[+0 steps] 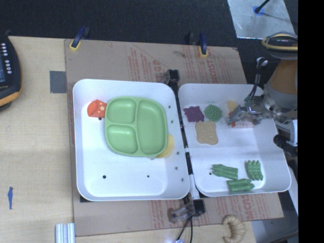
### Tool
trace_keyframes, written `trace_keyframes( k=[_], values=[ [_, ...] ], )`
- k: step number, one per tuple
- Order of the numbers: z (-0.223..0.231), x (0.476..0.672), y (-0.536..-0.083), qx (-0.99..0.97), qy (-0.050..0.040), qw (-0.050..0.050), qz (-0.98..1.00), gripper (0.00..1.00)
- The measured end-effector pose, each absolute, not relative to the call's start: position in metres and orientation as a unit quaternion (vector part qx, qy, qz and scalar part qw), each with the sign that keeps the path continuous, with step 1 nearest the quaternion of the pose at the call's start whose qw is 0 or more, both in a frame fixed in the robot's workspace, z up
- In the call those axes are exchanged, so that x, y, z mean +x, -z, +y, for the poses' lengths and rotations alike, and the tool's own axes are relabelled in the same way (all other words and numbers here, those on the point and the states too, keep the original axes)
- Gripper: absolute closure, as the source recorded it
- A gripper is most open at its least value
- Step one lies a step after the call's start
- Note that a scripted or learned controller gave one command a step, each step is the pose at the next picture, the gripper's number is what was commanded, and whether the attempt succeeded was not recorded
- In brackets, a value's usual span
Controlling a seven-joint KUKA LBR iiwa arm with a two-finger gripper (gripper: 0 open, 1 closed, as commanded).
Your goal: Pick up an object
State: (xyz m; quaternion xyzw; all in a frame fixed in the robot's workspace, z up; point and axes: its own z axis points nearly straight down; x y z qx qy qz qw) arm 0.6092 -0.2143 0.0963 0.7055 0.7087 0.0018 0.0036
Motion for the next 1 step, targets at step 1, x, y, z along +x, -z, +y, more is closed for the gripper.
trace_keyframes(
  k=[1],
  values=[
    [-0.2064, 0.6432, -0.0931, 0.705, -0.0007, 0.001, 0.709, 0.00]
  ],
)
